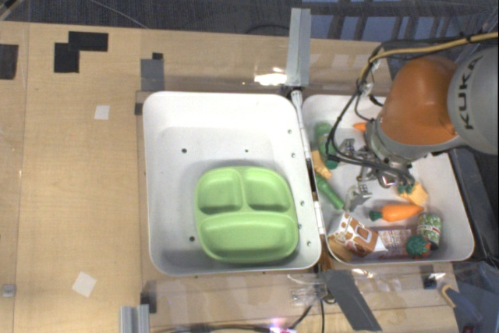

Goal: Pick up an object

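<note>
Table [70, 191] — pale wood top, with black squares at the far left corner and two small pale squares on the left stretch.

Left bin [168, 129] — shallow, white, rounded corners. Contents: one green divided plate [246, 213], three compartments, lying flat toward the near right part of the bin floor.

Right bin [460, 226] — shallow, white, set just beside the left bin, the rims meeting at a narrow divider. Contents, mostly crowded along its left and near sides: green items [323, 138] by the left wall, too small to name; a brown and white printed packet [366, 236] lying flat at the near edge; an orange carrot-shaped toy [402, 211] just behind the packet; a small green and red item [426, 233] at the near right, shape unclear.

Arm [421, 101] — grey with an orange band, entering from the right and hanging over the right bin; it covers the far part of that bin and anything lying there. Black cables loop around the wrist.

Pincer [373, 177] — low over the middle of the right bin, just above and left of the carrot-shaped toy. Fingers lost in dark metal and cable clutter; apart or together, cannot tell. Nothing visibly between them.
</note>
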Motion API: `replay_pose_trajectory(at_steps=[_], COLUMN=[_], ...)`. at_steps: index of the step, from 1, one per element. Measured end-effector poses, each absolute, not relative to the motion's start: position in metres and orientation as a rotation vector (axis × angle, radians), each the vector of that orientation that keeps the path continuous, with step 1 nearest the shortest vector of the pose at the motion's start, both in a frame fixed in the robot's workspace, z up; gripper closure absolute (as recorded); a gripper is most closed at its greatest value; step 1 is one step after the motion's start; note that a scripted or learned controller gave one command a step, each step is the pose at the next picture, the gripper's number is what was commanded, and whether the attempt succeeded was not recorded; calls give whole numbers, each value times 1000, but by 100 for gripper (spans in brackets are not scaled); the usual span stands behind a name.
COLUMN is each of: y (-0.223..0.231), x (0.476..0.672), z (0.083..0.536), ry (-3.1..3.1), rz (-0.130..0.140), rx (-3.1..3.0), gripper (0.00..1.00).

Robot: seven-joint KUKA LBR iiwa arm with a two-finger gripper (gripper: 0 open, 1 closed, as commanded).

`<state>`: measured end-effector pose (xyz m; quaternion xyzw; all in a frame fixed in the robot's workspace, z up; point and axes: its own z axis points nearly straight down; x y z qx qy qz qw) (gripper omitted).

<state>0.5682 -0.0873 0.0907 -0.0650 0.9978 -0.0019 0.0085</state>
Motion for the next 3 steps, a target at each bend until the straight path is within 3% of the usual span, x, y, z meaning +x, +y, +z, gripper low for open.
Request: replay_pose_trajectory(at_steps=[1, 2, 3], y=[-126, -126, -97], x=[648, 652, 660], z=[88, 104, 238], ry=[3100, 3086, 3112], rz=[-4, -9, -4], rx=[-427, -426, -207], gripper=[0, 100, 100])
